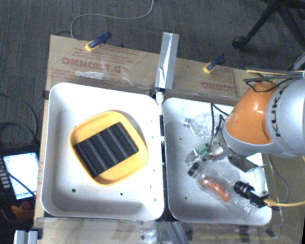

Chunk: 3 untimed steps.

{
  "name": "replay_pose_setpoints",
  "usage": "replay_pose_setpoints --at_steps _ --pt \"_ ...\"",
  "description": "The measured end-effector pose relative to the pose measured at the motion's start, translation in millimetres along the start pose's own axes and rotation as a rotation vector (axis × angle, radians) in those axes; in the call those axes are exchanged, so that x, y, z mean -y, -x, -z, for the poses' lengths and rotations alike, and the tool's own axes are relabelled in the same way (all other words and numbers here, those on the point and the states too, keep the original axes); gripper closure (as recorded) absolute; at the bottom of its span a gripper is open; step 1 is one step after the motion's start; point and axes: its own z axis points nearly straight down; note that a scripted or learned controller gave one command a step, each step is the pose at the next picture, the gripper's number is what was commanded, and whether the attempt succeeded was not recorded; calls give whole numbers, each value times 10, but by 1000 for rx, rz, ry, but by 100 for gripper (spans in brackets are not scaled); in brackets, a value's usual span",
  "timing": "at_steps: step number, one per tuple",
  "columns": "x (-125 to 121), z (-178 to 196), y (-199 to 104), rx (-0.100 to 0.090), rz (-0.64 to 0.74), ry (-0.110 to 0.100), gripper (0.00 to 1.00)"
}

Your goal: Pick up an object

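**Hazards.** The clear bottle (216,187) lies on its side on the floor of the right bin (207,212). It is round and smooth, so it is likely to roll or slip out if the jaws close off-centre or across its neck. Its transparent wall also makes a poor target, so the jaws may close on nothing. A crumpled clear wrapper (199,124) lies near the bin's far wall and could be caught if the descent drifts that way.

**Position.** The gripper (199,155) hangs low over the right bin. The bottle's dark cap end is just beside it on the near side, and the bottle's body extends away toward the near right. Contact cannot be confirmed. Whether the jaws stand wide or narrow cannot be told, because cables and the wrist clutter that area. A yellow block with a black ribbed top (110,146) rests in the left bin (66,101), well apart from the gripper.
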Motion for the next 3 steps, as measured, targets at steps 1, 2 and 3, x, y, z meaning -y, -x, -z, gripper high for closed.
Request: replay_pose_setpoints --at_steps 1,2,3 --pt "7 -6 1 0 0 -2 0" --pt "238 -102 188 -2 -6 -13 0" --pt "213 7 184 -3 -6 -8 100"
